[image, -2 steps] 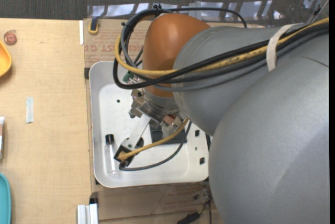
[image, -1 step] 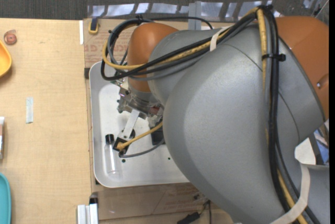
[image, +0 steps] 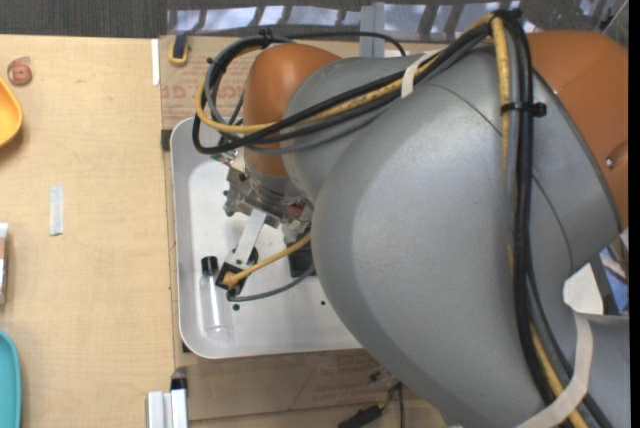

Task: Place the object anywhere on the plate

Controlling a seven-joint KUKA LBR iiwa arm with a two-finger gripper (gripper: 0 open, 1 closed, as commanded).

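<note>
Reaching in from the right with the grey arm point(image: 430, 216), covering most of the white bin point(image: 186, 216) and hanging the pincer point(image: 262, 206) low over the bin's left half. Not being able to tell whether spread or pressed together, looking almost straight down the wrist.

Taking the clear tube point(image: 213, 304) with its black cap as the likely object. Lying flat on the bin floor close to the left wall, cap end toward the far side, just beside the pincer and not visibly pinched by anything. Judging the pick as not yet done.

Worrying mainly about rolling: being round and smooth, and so probably slipping sideways or spinning away under an off-centre closing. Risking a jam against the left wall too, with so little room on that side. Fearing a squeeze-out from a slick surface gripped near one end, then tipping and dropping during the lift. Risking a poorly aimed carry as well, with so much of the bin hidden beneath the arm, and possibly ending out on the wooden table point(image: 80, 216) to the left, beside the yellow dish edge point(image: 6, 121), rather than on the plate.
</note>
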